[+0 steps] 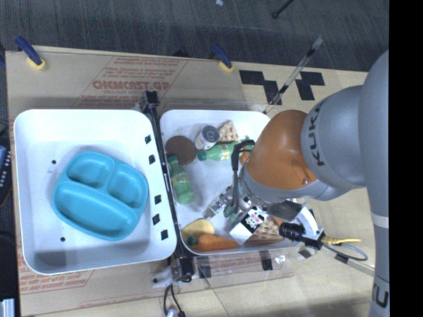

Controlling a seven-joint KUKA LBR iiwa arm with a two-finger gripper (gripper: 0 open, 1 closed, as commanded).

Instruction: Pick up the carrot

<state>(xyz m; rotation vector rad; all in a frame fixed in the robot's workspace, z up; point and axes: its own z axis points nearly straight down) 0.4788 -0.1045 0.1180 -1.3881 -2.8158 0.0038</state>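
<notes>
1. Carrot [217, 244] lies at the right bin's [173, 121] near edge, beside a yellow piece [199, 228].
2. Blue divided tray [100, 193] sits in the left bin [26, 121].
3. Green bottle [180, 183] lies by the divider.
4. Gripper [232, 207] is low over the clutter above the carrot; its opening and any hold cannot be told.

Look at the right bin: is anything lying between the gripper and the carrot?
Nothing visible lies between them. The carrot lies along the right bin's near wall, with a yellow item touching it above-left. The gripper hangs just above it in the image, its fingers hard to make out.
</notes>
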